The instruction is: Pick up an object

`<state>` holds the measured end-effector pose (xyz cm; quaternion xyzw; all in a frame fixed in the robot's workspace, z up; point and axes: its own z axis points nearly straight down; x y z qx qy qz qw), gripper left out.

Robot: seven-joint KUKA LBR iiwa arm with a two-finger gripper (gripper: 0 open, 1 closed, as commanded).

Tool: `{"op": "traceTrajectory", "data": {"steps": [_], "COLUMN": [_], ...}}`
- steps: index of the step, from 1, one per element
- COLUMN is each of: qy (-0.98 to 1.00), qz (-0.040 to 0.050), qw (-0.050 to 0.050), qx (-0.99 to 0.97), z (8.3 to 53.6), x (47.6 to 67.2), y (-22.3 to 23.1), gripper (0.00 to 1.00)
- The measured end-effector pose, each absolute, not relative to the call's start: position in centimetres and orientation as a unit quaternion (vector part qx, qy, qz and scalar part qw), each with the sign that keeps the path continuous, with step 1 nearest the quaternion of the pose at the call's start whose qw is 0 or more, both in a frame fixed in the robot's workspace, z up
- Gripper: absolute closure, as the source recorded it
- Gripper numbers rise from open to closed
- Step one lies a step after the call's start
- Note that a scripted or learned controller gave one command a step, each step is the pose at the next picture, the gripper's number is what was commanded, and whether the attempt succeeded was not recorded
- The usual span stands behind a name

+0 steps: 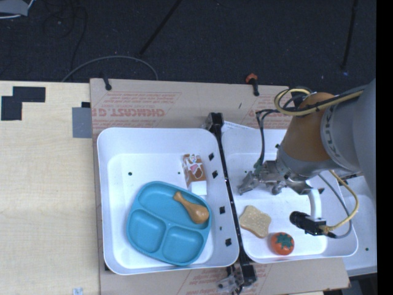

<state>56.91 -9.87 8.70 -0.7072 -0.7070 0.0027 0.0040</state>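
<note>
In the right bin (344, 251) a slice of toast (255, 220) lies near the left wall. A red tomato with a green stem (282, 243) sits just to its right, by the front wall. My gripper (261, 183) hangs low over the middle of this bin, under the orange-banded wrist (307, 137). It is a little behind the toast and apart from it. Nothing shows in the gripper. In the left bin (113, 165) a drumstick (191, 208) rests on a blue divided plate (161, 232), and a small brown-and-white packet (194, 168) lies behind them.
A black divider (224, 189) runs between the two bins. A black plug on a white and yellow cable (309, 222) hangs from the arm, right of the toast and above the tomato. Bare bin floor lies left of the plate.
</note>
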Motion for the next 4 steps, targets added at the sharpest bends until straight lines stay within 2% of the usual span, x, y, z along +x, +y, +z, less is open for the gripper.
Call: {"op": "traceTrajectory", "data": {"steps": [1,2,3,4], "qy": [-0.705,-0.705,-0.707,-0.708], "qz": [0.0017,0.0,-0.0008,-0.0008], "qw": [0.003,0.0,-0.001,-0.001], "qx": [-0.709,-0.709,-0.707,-0.707], "z": [10.0,14.6,20.4,25.7], "x": [57.0,56.2,57.1,57.2], "y": [-10.1,-10.1,-9.9,-10.1], "gripper": [1.0,1.0,1.0,1.0]}}
